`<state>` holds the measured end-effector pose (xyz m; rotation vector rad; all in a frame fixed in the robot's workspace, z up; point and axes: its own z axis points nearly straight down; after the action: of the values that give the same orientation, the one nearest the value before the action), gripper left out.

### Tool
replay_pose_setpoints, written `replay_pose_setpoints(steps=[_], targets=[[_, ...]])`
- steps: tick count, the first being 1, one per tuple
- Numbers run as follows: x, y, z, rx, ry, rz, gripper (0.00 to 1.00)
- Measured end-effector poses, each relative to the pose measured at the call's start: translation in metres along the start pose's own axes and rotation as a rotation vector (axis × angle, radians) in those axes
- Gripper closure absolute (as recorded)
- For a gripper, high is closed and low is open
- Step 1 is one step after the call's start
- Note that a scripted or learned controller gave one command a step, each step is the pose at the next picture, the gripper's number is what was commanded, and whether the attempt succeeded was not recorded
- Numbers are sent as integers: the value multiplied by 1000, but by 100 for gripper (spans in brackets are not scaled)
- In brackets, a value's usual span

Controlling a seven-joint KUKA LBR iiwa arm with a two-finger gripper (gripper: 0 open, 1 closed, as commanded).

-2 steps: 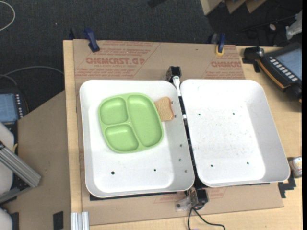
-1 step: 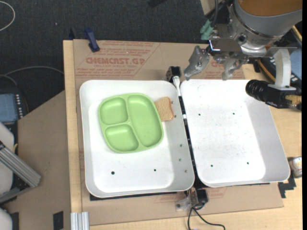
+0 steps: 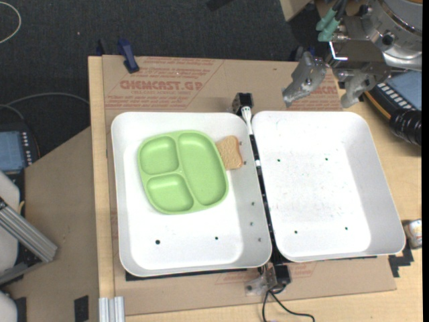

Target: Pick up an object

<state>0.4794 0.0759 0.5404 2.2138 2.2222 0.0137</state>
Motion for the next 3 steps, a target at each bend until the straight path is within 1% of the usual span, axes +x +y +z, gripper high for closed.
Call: replay_pose_setpoints(steps=[1,2,3], targets=[[-106,-1,4,9,-5,16,0],[-17,0,5,9,-1,-6,0],[109,-2,61,19,-2,-11,0]])
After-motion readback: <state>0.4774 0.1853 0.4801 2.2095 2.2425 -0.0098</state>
